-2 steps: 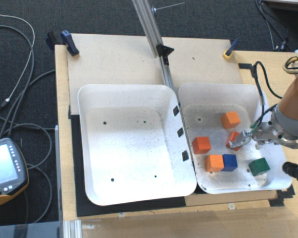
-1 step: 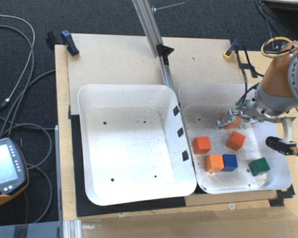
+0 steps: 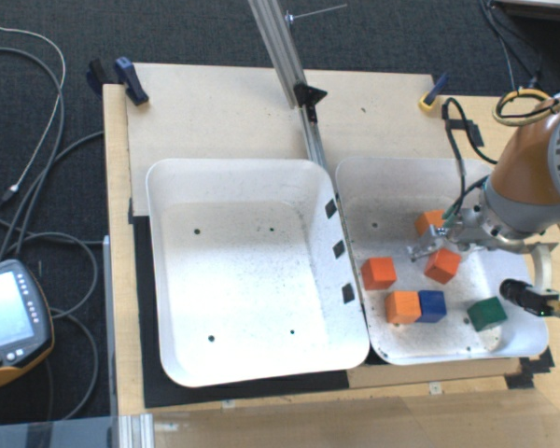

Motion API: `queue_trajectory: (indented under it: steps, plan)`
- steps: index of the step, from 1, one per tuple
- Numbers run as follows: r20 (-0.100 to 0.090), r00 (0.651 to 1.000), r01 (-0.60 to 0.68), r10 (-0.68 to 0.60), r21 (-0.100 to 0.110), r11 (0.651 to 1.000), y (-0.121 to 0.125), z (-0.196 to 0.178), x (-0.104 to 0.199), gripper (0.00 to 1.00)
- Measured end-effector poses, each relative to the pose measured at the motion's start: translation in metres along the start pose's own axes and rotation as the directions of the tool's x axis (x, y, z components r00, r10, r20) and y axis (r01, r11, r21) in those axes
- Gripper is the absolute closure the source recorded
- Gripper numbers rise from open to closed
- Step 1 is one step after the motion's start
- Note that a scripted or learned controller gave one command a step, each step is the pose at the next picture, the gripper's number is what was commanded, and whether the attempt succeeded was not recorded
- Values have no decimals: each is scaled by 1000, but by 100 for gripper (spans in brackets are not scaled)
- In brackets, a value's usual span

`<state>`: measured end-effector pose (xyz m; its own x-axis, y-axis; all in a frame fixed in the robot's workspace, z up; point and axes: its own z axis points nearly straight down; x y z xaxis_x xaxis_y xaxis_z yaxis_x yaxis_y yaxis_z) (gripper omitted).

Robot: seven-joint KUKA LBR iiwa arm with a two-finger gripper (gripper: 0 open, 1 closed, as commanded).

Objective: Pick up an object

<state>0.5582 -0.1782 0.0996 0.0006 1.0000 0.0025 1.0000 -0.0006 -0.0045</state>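
Your desk carries two white bins: the left bin and the right bin, where the arm reaches in. Its claw sits low among the blocks; you cannot tell its state. Beside it lie orange blocks, a blue block and a green block.

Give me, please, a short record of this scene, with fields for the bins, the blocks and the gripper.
left bin: white, shallow
right bin: white, holds all the blocks
blocks: orange-red cube; orange cube touching blue cube; green cube; orange-red cube under the gripper; orange block partly hidden by the arm
gripper: low in the right bin, over the blocks near the arm
grasp: cannot tell
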Motion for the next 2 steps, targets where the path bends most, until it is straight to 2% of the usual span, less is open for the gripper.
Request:
queue_trajectory:
  steps: [1,2]
  plan:
    - [4,1000,6,-6,-12,1000,95,-1,20,0]
    - [5,1000,4,-4,-8,1000,93,-12,18,100]
